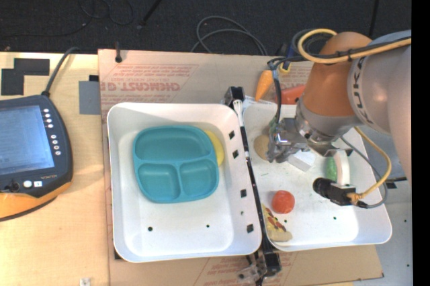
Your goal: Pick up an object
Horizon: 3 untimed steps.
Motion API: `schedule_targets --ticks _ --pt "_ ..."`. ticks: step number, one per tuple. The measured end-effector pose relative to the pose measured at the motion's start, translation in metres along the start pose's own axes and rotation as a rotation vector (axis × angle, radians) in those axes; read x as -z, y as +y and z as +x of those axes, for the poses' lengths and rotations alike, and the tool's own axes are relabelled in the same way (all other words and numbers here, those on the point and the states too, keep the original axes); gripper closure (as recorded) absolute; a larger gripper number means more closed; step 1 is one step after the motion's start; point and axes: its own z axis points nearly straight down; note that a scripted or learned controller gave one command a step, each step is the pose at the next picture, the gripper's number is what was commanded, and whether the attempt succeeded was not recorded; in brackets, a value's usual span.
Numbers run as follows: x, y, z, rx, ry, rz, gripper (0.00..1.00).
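- The grey arm with its orange band (339, 86) reaches in from the right, and its gripper (285, 147) is low over the near-left part of the right-hand shallow white bin (316, 227)
- Whether the gripper is open or closed cannot be told, as the wrist and its fittings cover it from above, and nothing can be seen held in it
- The nearest loose thing is a small red round ball (283, 201), which lies on the bin floor near the gripper on the camera's side and apart from it
- A flat toy pizza slice (277, 225) lies just beside the ball, against the bin's front-left corner
- A green-and-white oblong object (339, 168) lies to the right of the gripper, partly crossed by a cable
- A small white block (304, 160) sits just beside the gripper and is half covered by it
- An orange toy carrot (265, 84) is at the bin's far edge, and a red-orange shape (291, 95) beside it is mostly hidden by the arm, so I cannot tell what it is
- The left-hand shallow white bin (175, 231) holds a teal divided plastic plate (176, 164), and a yellow object (216, 147) peeks out behind the plate's right edge with most of it hidden
- Both bins rest on a printed cardboard sheet (168, 76)
- A black handheld screen unit (30, 144) lies well to the left and is cut off by the frame
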Motion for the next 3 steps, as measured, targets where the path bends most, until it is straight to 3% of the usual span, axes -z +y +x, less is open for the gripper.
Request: schedule_targets --ticks 1,2,3 --pt "-0.037 0.006 -0.058 -0.001 -0.001 -0.002 1.0" --pt "-0.035 0.006 -0.056 0.002 0.001 -0.004 0.0" --pt "-0.082 0.052 -0.066 0.0 0.001 -0.004 0.0"
